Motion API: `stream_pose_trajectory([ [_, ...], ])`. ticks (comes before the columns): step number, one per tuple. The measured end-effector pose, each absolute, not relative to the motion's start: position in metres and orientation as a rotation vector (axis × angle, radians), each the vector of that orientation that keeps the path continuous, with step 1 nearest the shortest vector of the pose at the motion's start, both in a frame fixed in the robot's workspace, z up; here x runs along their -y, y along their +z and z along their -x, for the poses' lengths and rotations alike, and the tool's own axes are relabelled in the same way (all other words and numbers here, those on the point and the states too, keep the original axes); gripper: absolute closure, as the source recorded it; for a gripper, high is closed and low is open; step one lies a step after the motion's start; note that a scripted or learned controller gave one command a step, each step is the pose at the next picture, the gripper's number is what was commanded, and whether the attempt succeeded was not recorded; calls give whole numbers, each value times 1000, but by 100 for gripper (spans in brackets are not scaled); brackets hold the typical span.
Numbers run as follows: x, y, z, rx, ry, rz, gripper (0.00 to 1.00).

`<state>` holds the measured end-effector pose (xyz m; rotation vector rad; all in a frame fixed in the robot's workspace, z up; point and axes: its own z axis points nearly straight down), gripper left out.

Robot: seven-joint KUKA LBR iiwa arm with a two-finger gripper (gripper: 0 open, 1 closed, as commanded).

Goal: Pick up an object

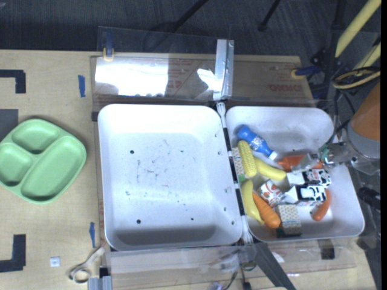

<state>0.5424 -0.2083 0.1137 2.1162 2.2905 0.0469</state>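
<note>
The right bin (302, 122) holds a heap of small things. Among them are a blue bottle (251, 139), a corn cob (247, 159), a yellow banana (269, 170), an orange carrot (266, 211), a red-and-white can (270, 191), a black-and-white packet (311, 190) and a red chilli (322, 208). The arm comes in over the bin's right rim, orange band (367, 115) uppermost. My gripper (328, 154) hangs low at the bin's right side, just above the packet. I see nothing lifted out of the heap.
The left bin (163, 174) lies beside the right one, sharing a middle rim. A green divided plate (39, 159) sits on the bench at far left. A clear panel (163, 77) stands behind the bins. Cables and a yellow hose (357, 23) hang at the upper right.
</note>
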Motion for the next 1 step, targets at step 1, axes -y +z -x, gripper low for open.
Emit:
stream_pose_trajectory([
  [1, 207, 125, -544, -2288, 53, -2113, 100],
])
